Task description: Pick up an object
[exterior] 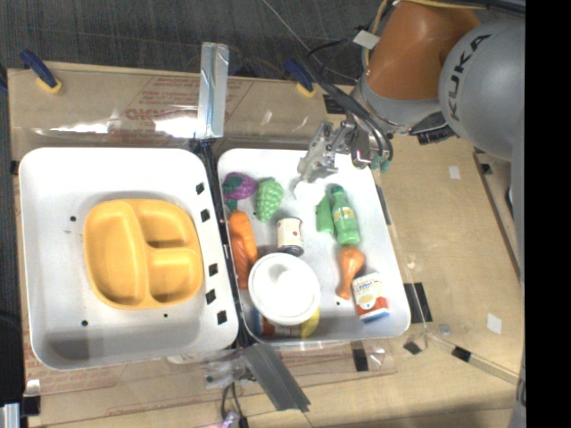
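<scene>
Bins [36, 239] two, yellow tray [143, 250] one, green bottle [343, 217] one

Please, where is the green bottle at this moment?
The green bottle lies in the right bin, near its right wall, just below the gripper and above the orange toy drumstick.

Grey arm [464, 69] reaches in from right; pincer [323, 154] angled down-left.

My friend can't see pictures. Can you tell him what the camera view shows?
A grey and orange robot arm holds its gripper above the right bin, which is crowded with toy food and a green bottle. The left bin holds a yellow divided tray.
</scene>
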### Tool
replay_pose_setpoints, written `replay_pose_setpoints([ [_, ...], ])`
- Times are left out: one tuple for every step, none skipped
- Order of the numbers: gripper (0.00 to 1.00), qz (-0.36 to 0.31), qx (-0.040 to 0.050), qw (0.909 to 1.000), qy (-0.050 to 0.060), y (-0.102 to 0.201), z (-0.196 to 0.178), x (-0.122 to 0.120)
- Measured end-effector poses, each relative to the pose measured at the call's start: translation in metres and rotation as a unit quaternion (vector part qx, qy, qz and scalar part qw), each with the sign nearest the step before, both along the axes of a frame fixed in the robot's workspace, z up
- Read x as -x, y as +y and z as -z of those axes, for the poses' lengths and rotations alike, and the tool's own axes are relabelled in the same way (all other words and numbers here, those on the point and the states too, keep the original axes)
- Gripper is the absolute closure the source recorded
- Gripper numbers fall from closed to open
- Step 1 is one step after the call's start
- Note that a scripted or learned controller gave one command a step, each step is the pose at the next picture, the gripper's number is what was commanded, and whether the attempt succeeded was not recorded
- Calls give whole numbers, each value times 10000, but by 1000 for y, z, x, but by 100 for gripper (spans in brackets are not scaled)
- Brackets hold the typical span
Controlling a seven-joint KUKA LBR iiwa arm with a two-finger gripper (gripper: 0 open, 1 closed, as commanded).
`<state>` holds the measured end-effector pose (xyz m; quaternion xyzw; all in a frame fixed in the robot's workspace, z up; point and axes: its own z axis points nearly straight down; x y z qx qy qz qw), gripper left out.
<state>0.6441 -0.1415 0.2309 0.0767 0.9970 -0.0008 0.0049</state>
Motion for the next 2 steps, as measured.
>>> replay_pose_setpoints([
  [100,-2127,22,9771,24,-71,-41,9],
  [100,-2234,-6,9747,47,-8,-24,-14],
])
